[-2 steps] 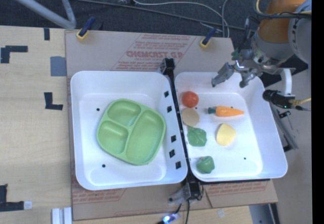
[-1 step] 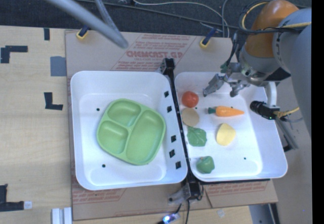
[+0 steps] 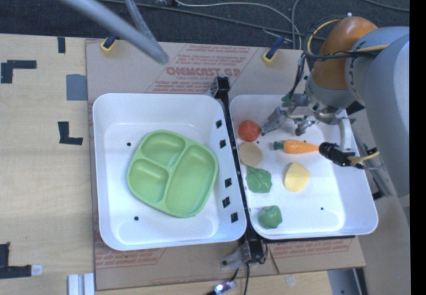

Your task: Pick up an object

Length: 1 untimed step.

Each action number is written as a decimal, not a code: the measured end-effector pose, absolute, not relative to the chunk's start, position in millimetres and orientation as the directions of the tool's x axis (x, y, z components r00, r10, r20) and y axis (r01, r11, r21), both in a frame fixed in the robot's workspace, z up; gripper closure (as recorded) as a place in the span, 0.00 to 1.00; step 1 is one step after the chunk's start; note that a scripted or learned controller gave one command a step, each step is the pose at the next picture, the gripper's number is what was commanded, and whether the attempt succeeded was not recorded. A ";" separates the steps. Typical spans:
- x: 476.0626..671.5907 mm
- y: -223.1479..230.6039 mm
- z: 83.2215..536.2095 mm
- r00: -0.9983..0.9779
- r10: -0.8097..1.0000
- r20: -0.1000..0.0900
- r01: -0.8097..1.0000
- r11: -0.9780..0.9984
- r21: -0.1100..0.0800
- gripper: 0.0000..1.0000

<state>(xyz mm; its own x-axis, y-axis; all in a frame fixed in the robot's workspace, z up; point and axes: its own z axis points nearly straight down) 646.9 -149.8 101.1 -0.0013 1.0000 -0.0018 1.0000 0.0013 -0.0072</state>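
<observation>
Right bin (image 3: 346, 220): toys crowd its left half, tomato (image 3: 249, 130), tan disc (image 3: 251, 154), two green pieces (image 3: 259, 180) (image 3: 270, 217), carrot (image 3: 299, 148) and yellow piece (image 3: 297, 177) mid-bin. Bare floor along its right and front edge. Left bin (image 3: 113, 154): green plate (image 3: 173, 172) takes the middle, margins free.

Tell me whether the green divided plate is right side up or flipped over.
Right side up. The green divided plate lies flat in the left bin, its three compartments facing up with raised ridges between them.
</observation>
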 end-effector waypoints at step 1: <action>648.6 -148.8 115.0 -0.003 1.000 -0.002 1.000 0.003 -0.002 1.00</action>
